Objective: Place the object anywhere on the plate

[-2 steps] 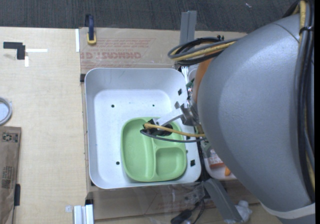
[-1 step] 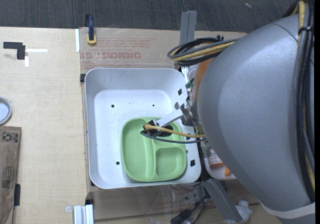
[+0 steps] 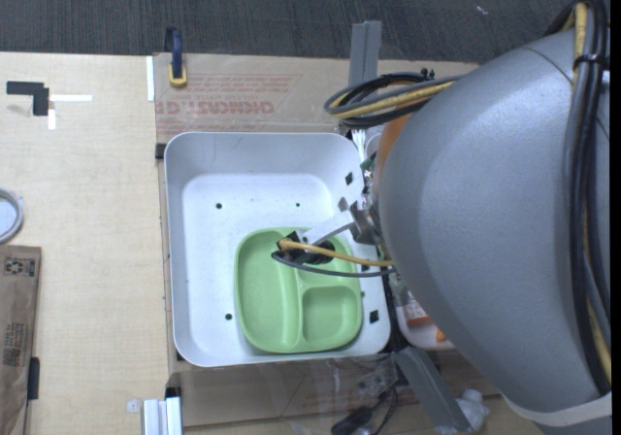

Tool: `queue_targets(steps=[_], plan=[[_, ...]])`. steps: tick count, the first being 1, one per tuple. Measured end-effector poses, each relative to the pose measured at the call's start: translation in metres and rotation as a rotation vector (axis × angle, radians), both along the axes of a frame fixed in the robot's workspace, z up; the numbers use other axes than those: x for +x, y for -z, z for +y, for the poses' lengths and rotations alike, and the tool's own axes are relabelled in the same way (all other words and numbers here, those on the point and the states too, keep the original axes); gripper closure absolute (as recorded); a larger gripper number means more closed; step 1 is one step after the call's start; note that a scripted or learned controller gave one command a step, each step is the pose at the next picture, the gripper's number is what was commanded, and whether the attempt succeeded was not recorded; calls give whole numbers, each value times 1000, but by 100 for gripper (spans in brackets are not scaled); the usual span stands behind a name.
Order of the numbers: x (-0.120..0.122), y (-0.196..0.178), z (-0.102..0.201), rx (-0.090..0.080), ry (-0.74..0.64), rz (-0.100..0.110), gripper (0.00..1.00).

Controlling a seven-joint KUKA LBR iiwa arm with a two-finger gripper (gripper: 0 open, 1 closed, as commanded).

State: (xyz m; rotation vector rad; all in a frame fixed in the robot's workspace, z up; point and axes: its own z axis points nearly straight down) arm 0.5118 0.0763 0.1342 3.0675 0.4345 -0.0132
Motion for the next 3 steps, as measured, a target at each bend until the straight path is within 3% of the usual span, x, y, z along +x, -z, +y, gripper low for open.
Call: queue_targets(steps=[2,3], plan=[[3,3,0,-2,-18,2,0],[26,-143,-1,42,85,-2,0]])
